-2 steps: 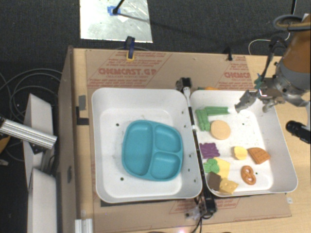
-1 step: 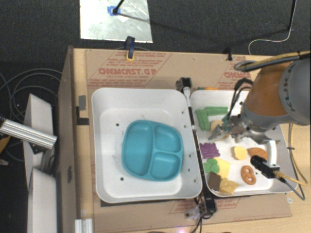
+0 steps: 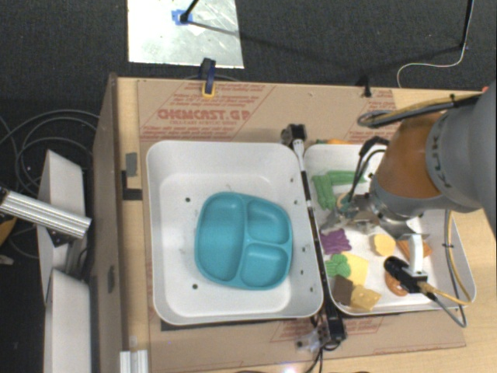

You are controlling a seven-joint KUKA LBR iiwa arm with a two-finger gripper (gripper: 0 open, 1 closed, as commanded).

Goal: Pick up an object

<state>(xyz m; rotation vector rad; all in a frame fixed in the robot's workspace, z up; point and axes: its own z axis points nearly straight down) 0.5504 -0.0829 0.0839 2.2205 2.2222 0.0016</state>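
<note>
1. The claw [image 3: 344,210] hangs low over the left part of the right bin [image 3: 454,243], under the grey arm [image 3: 458,158] and its orange band. I cannot tell whether it is open or closed, and nothing shows in its grip.
2. Just beside it, toward the bin's far wall, lies a green block [image 3: 334,183], long and ridged.
3. Just below the claw lies a purple piece [image 3: 335,242], small and lumpy, close enough that I cannot tell whether they touch.
4. Nearer the front wall sit a small green piece [image 3: 337,266], a smooth yellow piece [image 3: 357,269], a brown chunk [image 3: 342,290] and a tan wedge [image 3: 366,298], packed close together.
5. A rounded orange-yellow piece [image 3: 383,245] lies under the wrist.
6. The left bin [image 3: 175,208], white and shallow, holds a teal plastic plate [image 3: 242,239] with three compartments.
7. Both bins rest on the desk [image 3: 202,115], covered in brown printed card.
</note>
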